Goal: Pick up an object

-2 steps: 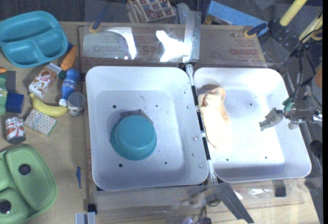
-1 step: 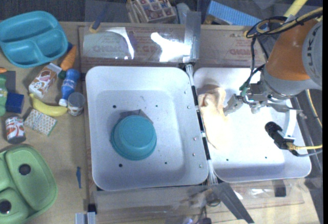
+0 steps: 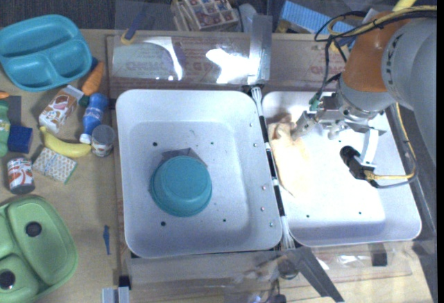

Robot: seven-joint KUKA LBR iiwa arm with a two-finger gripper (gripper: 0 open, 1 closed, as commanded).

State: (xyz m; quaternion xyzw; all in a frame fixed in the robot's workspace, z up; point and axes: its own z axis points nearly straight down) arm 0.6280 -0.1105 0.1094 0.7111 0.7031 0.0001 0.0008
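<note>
Over on the far left of the surface [image 3: 104,184] there's a crowd of clutter: a blue divided tray [image 3: 43,52], a banana [image 3: 64,145], a small carton [image 3: 58,109], a blue bottle [image 3: 92,116], a green tray [image 3: 31,246] at the bottom corner. None of that is within the arm's reach right now. Moving across, the left bin [image 3: 139,114] holds a teal bowl [image 3: 182,185], sitting upside down near the middle, well apart from the arm. Now the right bin [image 3: 388,225], and here's the action: a pale, cream-coloured soft object [image 3: 286,145] lies against the bin's left wall, stretching from the upper left corner down toward the middle, its long axis running roughly top to bottom. The gripper [image 3: 320,116] hangs just to the right of that object's upper end, so the object lies to the left and slightly below. Whether the fingers are spread or closed, I cannot tell; they're too small and tangled with cables. Nothing looks lifted yet. I'd judge the next move needs a short shift left and down.
</note>
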